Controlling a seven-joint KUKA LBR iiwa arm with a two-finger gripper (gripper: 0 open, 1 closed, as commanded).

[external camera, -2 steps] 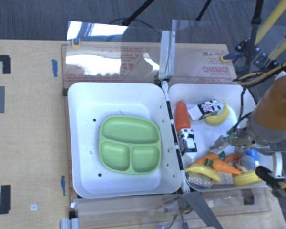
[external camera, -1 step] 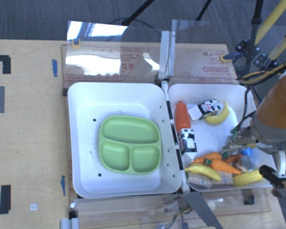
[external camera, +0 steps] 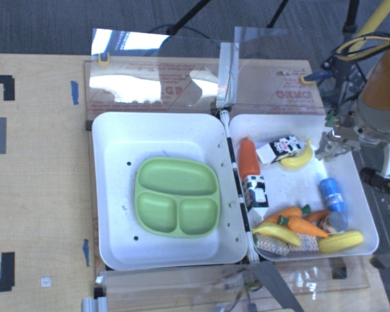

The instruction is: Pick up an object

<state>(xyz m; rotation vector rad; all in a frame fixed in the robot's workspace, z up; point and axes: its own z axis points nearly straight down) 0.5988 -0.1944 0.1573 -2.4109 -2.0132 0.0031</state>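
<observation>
The gripper [external camera: 329, 145] hovers at 3 o'clock of the right bin [external camera: 369, 203], its grasp state impossible to tell. The approach appears underway; next, a descent onto 1 object, perhaps the blue bottle [external camera: 331, 194] at 6 o'clock.

Arm's coming in from the right side, orange band up top. The gripper [external camera: 329, 145] hangs low, pointing left-ish.

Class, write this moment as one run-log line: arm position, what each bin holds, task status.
arm: gripper at right bin's far right edge | left bin: green divided plate | right bin: toy food, blue bottle | status: nothing picked yet
</observation>
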